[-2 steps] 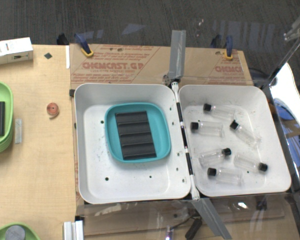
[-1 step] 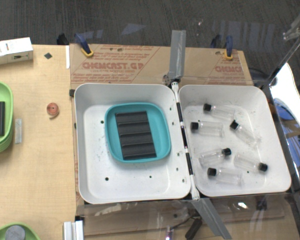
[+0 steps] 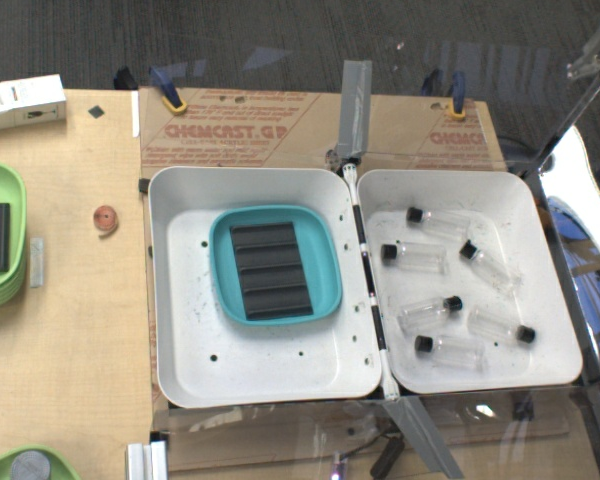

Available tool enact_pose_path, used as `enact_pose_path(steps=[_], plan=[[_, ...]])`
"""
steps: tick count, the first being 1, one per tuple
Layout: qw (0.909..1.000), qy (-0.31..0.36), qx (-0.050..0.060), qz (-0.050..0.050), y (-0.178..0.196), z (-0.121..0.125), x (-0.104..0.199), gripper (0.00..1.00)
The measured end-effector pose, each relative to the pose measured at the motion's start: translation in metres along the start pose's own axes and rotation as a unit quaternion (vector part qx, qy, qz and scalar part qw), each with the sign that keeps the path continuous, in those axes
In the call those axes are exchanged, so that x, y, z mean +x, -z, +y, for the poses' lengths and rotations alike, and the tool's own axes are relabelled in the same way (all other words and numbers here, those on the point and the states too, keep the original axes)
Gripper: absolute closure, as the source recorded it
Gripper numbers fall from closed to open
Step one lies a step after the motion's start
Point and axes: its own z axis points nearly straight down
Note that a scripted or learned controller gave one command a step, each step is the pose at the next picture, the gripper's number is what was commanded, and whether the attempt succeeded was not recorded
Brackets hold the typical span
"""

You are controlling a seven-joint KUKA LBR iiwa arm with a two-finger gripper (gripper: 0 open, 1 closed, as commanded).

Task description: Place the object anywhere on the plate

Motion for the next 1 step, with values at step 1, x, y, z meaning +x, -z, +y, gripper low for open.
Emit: enact_pose_path(steps=[1], plan=[[0.9995,-0.033,0.0,0.0,0.0003,-0.0001,-0.0001,0.0]])
